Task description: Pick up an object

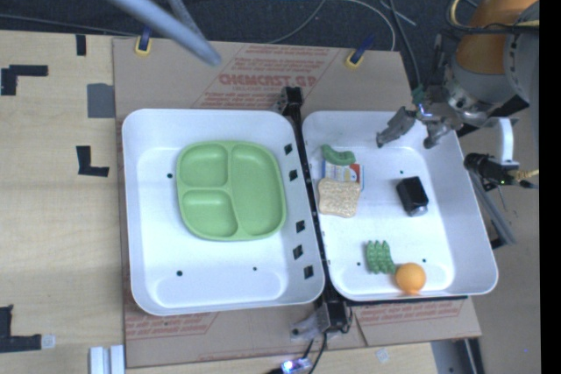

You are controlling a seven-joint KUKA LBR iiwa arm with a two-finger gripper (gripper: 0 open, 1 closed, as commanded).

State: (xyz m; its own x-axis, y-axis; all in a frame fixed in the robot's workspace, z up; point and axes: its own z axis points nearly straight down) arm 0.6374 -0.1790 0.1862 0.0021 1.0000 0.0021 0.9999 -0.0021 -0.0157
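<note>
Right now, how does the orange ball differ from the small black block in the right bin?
The orange ball is round and bright orange; the black block is boxy and dark. The ball lies at the near edge of the right bin, just beside the green toy; the block lies apart further up, nearer the gripper. Both rest loose on the bin floor, and neither is between the fingers.
</note>
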